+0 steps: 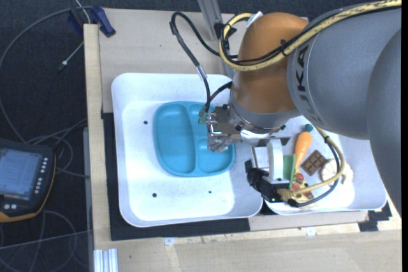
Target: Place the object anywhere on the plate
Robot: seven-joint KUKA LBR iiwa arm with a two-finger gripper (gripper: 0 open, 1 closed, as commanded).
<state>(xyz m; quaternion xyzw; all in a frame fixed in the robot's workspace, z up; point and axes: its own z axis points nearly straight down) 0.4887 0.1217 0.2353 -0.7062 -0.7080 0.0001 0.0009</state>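
The gripper (217,130) is seen above the blue plate's (182,140) right edge; its opening cannot be told. A toy carrot (302,144) lies to its right.

A bulky grey arm (357,67) with dark lettering carries a rounded orange band (264,41) above the claw (217,130), wrapped by yellow and black cables (255,57).
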